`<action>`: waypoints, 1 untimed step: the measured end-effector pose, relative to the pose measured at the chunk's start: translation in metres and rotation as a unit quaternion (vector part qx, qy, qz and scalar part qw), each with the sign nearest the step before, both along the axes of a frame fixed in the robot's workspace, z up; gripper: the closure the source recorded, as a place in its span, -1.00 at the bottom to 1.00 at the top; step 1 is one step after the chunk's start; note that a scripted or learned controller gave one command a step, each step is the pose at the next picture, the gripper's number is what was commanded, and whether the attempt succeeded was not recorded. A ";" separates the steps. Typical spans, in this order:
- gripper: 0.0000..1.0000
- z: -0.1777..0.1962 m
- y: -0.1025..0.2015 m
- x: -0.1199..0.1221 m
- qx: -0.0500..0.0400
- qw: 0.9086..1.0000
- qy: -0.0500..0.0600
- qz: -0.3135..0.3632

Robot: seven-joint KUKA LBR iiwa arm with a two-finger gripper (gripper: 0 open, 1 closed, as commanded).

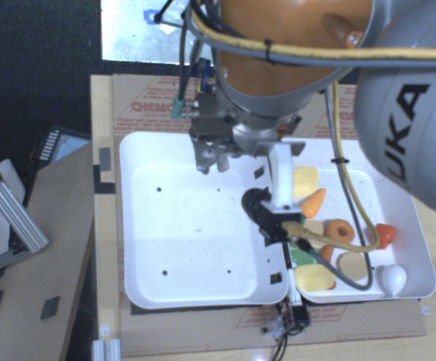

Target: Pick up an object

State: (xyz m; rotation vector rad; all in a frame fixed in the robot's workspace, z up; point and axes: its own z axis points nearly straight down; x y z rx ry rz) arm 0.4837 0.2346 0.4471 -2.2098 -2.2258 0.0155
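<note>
My gripper point(212, 159) hangs over the far edge of the left white bin point(131, 224), pointing down, with nothing visibly in it. The objects lie in the right white bin point(421, 265): a pale yellow piece point(306, 179), an orange carrot point(314, 201), an orange ring point(340, 231), a red tomato point(385, 235), a white egg point(392, 277), a yellow piece point(316, 278), a green piece point(303, 256) and a tan round slice point(353, 265). The gripper is to the left of all of them and above them. The arm's large body hides the far part of the right bin.
Both bins rest on a cardboard sheet point(150, 104) on the bench. A yellow cable point(353, 201) hangs across the right bin's objects. Grey rails point(7, 209) and a dark device point(52, 145) stand to the left, beyond the bins.
</note>
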 end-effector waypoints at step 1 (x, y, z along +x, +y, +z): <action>1.00 0.093 -0.011 0.031 0.004 1.000 -0.011 -0.003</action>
